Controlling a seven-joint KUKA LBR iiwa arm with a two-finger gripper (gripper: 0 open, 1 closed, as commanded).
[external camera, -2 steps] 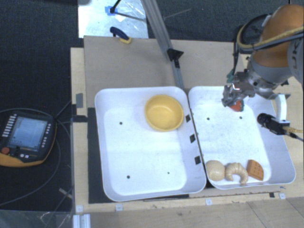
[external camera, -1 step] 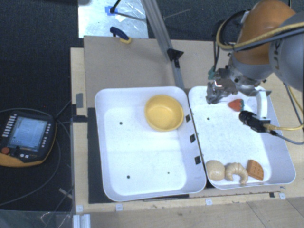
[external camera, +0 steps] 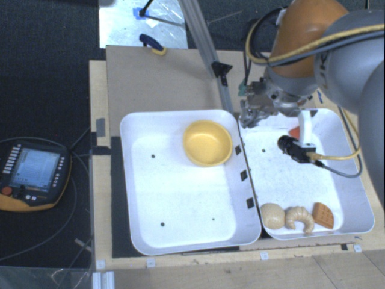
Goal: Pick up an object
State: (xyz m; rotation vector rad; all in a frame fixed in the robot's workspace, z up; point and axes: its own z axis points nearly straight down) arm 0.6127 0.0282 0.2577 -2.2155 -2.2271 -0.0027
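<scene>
My gripper (external camera: 249, 118) hangs over the far left corner of the right bin (external camera: 355, 185), close to the wall between the two bins. Its tip is dark and small in the camera view. Along the right bin's near edge lie a pale bread roll (external camera: 272, 215), a croissant (external camera: 299, 218) and a brown waffle piece (external camera: 323, 215), all far from the gripper. A small red object (external camera: 293, 131) peeks out from under the wrist. A yellow bowl (external camera: 207, 142) sits upright at the far right of the left bin (external camera: 156, 215), just left of the gripper.
A black connector with a yellow cable (external camera: 293, 147) hangs from the arm over the right bin. A slanted metal pole (external camera: 201, 35) crosses behind the bins. A teach pendant (external camera: 31, 174) lies off the bench at the left.
</scene>
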